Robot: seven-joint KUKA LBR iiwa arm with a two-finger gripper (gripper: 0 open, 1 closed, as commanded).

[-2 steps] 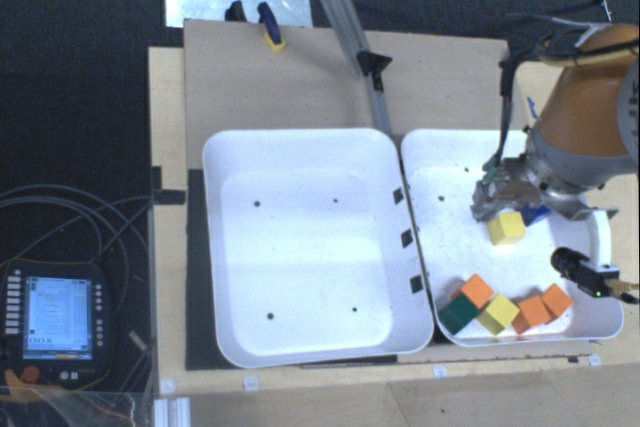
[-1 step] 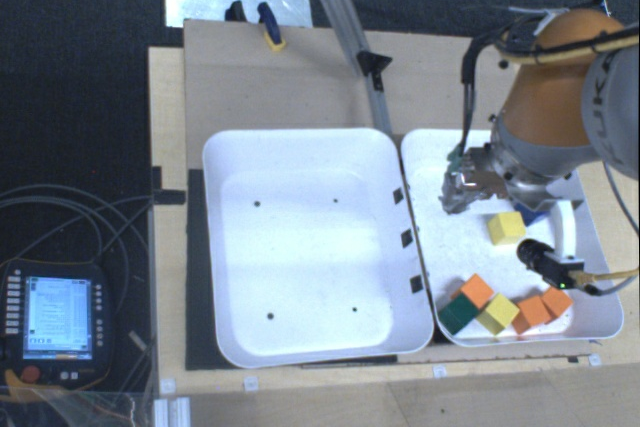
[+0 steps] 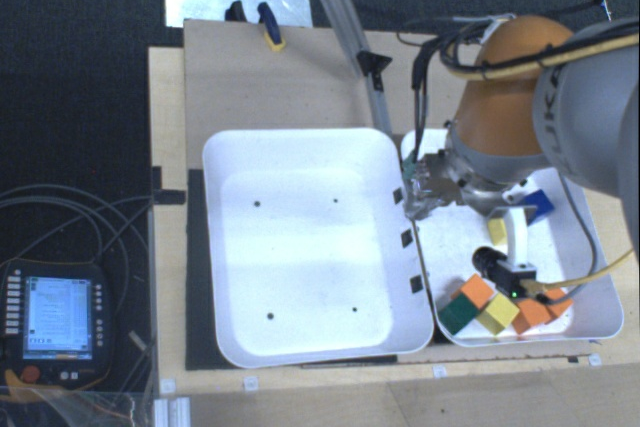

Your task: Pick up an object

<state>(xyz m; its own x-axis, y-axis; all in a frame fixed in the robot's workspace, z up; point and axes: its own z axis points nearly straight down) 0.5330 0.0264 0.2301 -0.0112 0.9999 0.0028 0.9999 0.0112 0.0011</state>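
Claw (image 3: 420,200) hangs over the left rim of the right bin (image 3: 600,260), which sits by the surface's right edge; can't tell whether it's open or closed, and nothing visible in it. The candidates sit well apart from it, bunched toward the surface's near-right corner: orange block (image 3: 478,291), green block (image 3: 458,314), yellow block (image 3: 497,315) and a second orange block (image 3: 535,313), all touching or nearly so and tilted. Blue block (image 3: 536,206) lies further back, partly under the arm. Risks as I read them: a straight drop from here lands on the rim between the two bins, not on a block. In the cluster, a close could shove neighbours or catch two at once, and tilted faces may slip out. Left bin (image 3: 225,215) offers nothing to grab. Writing: no labels on the blocks; pendant (image 3: 55,320) screen text, off the surface's left edge, is too small to read.
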